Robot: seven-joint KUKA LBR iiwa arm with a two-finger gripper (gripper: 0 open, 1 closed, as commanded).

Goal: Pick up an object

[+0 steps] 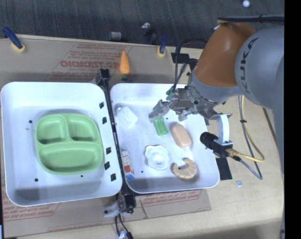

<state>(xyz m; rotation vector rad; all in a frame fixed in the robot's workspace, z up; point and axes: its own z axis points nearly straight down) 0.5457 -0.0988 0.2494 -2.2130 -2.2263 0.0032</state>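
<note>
Green block (pixel 161 127) beneath jaws of unclear state, mid right bin (pixel 140 91), bare floor toward its left wall.

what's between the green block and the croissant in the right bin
The tan oval piece lies between the green block and the croissant, seen in the camera view.

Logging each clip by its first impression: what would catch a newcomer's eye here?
The big grey arm with an orange band reaching in from the right over the right-hand white bin. Next, the pale green divided plastic plate alone in the left-hand white bin. Below the gripper lies a small green block.
</note>
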